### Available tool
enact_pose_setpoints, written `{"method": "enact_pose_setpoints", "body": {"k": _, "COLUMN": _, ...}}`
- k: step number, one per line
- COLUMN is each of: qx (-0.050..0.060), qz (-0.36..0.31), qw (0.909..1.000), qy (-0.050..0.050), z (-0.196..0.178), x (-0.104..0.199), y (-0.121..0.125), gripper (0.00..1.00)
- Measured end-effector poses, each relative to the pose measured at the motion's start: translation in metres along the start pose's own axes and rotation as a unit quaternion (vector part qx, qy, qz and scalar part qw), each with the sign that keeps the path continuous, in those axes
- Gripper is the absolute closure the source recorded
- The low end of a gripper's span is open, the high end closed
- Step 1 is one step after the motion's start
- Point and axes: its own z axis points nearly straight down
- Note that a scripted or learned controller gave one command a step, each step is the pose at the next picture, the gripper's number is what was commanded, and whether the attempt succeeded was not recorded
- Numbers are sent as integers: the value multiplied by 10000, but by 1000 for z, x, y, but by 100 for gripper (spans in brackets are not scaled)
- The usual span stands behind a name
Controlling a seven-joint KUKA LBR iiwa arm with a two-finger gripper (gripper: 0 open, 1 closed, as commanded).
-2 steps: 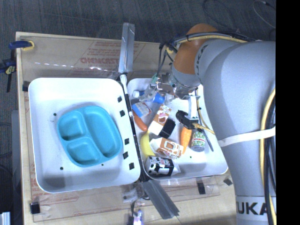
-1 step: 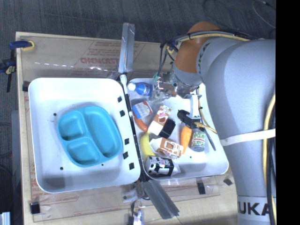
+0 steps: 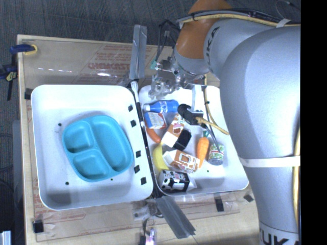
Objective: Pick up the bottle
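My end effector [image 3: 162, 86] hangs low over the far left corner of the right bin [image 3: 231, 176], just beyond the bottle [image 3: 161, 107]. From this slant I cannot tell whether it is released or clenched, and I see nothing held in it. I judge the arm [image 3: 245, 75] is posed this way, wrist bent down from the right, so it can drop onto the bottle from above without ploughing through the heap nearer me.

The bottle lies on its side at the far edge of the pile, close to the wall between the bins. It is blue with a white cap end pointing left and a printed label; it looks smooth and round, so I expect it could roll or slip.

Just near of it sit a carrot [image 3: 203, 150], a banana [image 3: 160, 158], a small can [image 3: 216, 154] and some cartons, crowded together. The left bin [image 3: 46, 111] holds a blue divided tray [image 3: 97, 147]. Both bins rest on the surface [image 3: 66, 55].
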Motion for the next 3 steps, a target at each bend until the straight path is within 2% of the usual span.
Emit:
{"method": "enact_pose_setpoints", "body": {"k": 1, "qx": 4, "qz": 4, "qw": 10000, "qy": -1, "z": 0, "x": 0, "y": 0, "gripper": 0}}
{"method": "enact_pose_setpoints", "body": {"k": 2, "qx": 15, "qz": -30, "qw": 10000, "qy": -2, "z": -10, "x": 1, "y": 0, "gripper": 100}}
{"method": "enact_pose_setpoints", "body": {"k": 3, "qx": 17, "qz": -33, "qw": 10000, "qy": -3, "z": -10, "x": 1, "y": 0, "gripper": 0}}
